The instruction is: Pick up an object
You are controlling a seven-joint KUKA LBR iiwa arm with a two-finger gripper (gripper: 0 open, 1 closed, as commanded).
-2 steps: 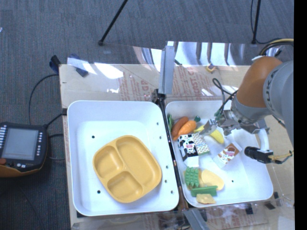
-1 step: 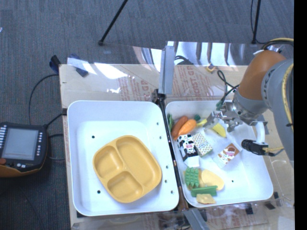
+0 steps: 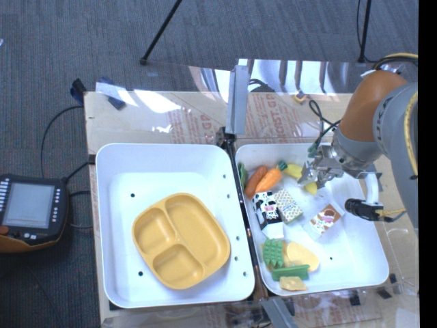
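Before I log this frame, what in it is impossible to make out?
- Gripper, camera view: too small and blurred to tell its fingers' state or whether it holds anything.
- Yellow item under the gripper: partly hidden by it, identity unclear.
- Black-and-white box: print too small to read.

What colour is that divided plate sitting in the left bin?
The divided plate is yellow, seen plainly in the camera view.

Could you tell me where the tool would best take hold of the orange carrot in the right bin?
Probably across the carrot at mid-length, coming straight down: it lies flat and slants, long and narrow, so the fingers should close across its short width. Neighbouring items crowd its ends.
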